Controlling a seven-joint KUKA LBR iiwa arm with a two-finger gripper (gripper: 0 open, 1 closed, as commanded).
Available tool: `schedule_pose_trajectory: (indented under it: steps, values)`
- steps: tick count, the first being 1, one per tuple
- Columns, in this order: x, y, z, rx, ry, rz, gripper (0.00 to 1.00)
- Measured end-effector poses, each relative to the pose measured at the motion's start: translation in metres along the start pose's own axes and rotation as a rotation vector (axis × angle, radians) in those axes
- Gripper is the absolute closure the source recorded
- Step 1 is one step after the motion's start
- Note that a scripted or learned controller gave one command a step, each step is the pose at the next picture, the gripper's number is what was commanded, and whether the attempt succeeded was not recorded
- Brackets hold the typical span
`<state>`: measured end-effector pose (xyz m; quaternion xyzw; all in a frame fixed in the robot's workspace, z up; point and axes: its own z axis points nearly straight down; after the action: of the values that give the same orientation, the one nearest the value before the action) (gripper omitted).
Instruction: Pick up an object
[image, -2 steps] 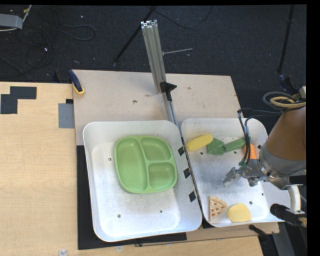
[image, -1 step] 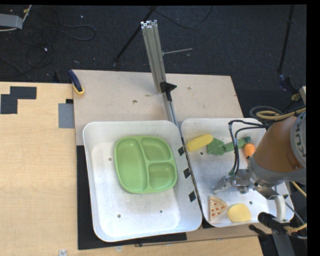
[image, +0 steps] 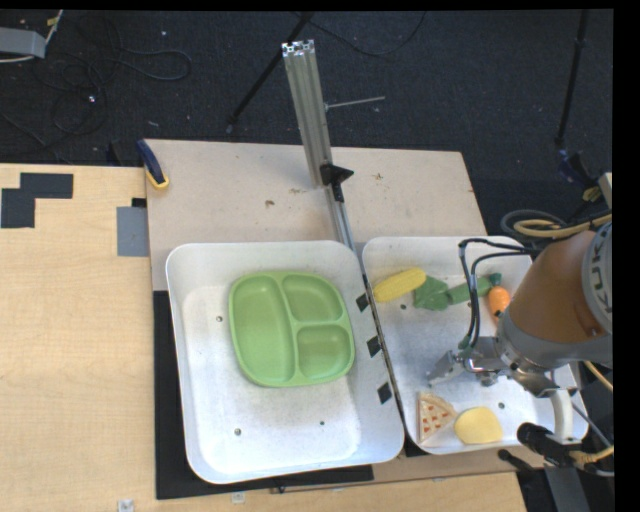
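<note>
White plastic makes up both bins: the left bin (image: 200, 440) carries one green divided plate (image: 292, 328) with three compartments, and the right bin (image: 395, 395) carries the small toys. Between the two bins runs a shared edge with three dark clips, and a metal post (image: 308, 110) rises from the far side of the bench, well clear of the toys. One bulky grey and orange arm (image: 560, 300) comes in from the right and covers the right part of the right bin, with black cables looping over its far corner.

Counted in the right bin: one yellow corn cob (image: 399, 284) at the far left, one green leafy piece (image: 440, 294) just to its right, one orange carrot tip (image: 498, 297) beside the arm, one pizza slice (image: 434, 417) at the near side, and one yellow lump (image: 479, 426) just right of the slice.

The gripper (image: 447, 368) hangs mid-bin, pointing left, with nothing between its fingers; how far apart they stand I cannot tell. The pizza slice lies just nearer than it, the corn and leafy piece farther off.
</note>
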<state>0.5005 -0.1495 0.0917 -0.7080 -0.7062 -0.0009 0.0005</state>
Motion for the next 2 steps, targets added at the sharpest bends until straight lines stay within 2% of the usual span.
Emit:
schedule_pose_trajectory:
  steps: [1, 2]
  values:
    - [0.001, 0.002, -0.012, -0.005, 0.001, 0.002, 1.0]
    - [0.004, -0.001, -0.073, -0.002, -0.002, -0.004, 1.0]
